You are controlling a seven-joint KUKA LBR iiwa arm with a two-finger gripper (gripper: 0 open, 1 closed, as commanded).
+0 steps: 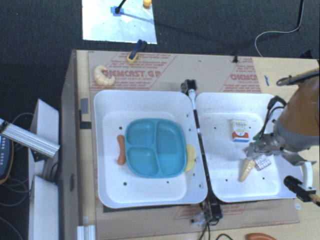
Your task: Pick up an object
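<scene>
The right bin holds a small white carton with red and blue print, a pale ice-cream cone lying on its side, and a small pinkish packet. My gripper reaches in from the right and hovers low over the bin floor, just above the cone's wide end and beside the packet. The carton lies a little up and left of it. Its tip is dark and small in this view. In the left bin lie a blue divided plate, a brown sausage and a yellow piece tucked by the plate's right edge.
The grey arm with its orange band covers the right bin's right side. A black divider rail runs between the bins. On the cardboard behind them lie a pale curled toy and a yellow-blue tool.
</scene>
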